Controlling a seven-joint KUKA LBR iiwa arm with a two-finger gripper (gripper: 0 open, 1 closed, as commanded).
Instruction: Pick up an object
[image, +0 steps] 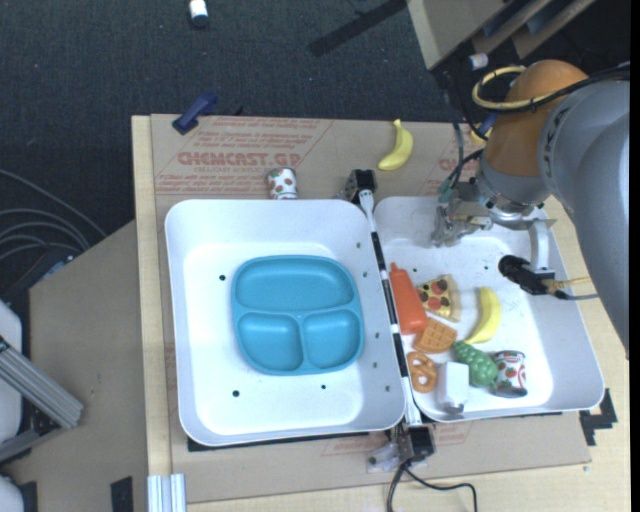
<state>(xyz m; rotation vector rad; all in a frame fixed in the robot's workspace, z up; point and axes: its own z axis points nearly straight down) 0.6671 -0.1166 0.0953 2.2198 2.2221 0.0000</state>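
The right bin (570, 340) holds toy food along its left and lower part: an orange stick (405, 298), a pizza slice (438, 293), a yellow banana (487, 315), a waffle piece (436, 337), a pretzel (421, 372), a white block (456, 381) and a green piece (478, 364) beside a dark can (512, 372). My gripper (456, 226) hangs low over the bin's upper left area, above bare white floor, up and to the right of the orange stick. Nothing is seen in its grasp.
The left bin (190, 300) carries a blue three-part tray (296, 312). On the bench behind the bins lie a second banana (397, 148), a small patterned cup (283, 182) and a blue item (194, 113). A black part (517, 271) juts over the right bin.
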